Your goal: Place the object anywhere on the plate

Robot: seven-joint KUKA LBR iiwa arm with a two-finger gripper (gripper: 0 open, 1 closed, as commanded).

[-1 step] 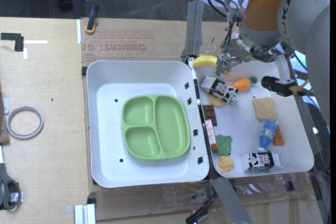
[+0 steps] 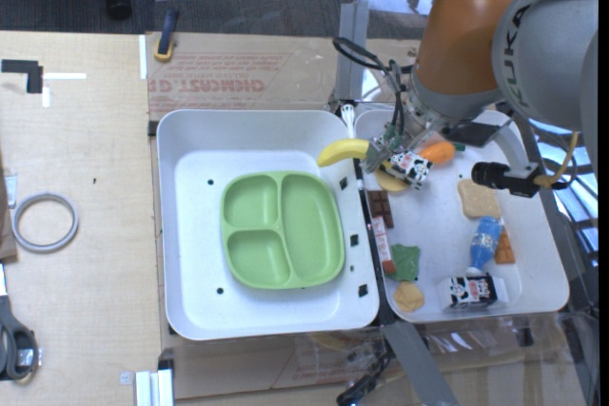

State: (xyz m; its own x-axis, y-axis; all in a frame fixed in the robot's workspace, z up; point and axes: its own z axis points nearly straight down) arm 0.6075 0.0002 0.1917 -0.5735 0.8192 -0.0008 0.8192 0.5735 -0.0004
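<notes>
Gripper (image 2: pixel 388 147) sits low over the top-left corner of the right shallow white bin (image 2: pixel 533 299), beneath the grey arm with its orange band (image 2: pixel 466 33). Whether its fingers are parted or closed cannot be told from this view, nor whether anything is held. A curved yellow plastic banana (image 2: pixel 343 151) lies just at 9 o'clock of the gripper, straddling the wall between the two bins, its tip close to or touching the fingers. A small black-and-white toy cow (image 2: pixel 411 166) lies at 4 o'clock of the gripper, just beside it.

Green three-compartment plastic plate (image 2: pixel 284 229) rests in the middle of the left shallow white bin (image 2: pixel 181 204), at 7 o'clock of the banana and apart from it.

Other contents of the right bin: an orange carrot-shaped piece (image 2: pixel 438 150), a tan slice of toy bread (image 2: pixel 478 200), a blue plastic bottle (image 2: pixel 484 242), a green leaf-shaped piece (image 2: pixel 406 261), a round tan cookie (image 2: pixel 409 298), and a second black-and-white carton-like item (image 2: pixel 471 290).
</notes>
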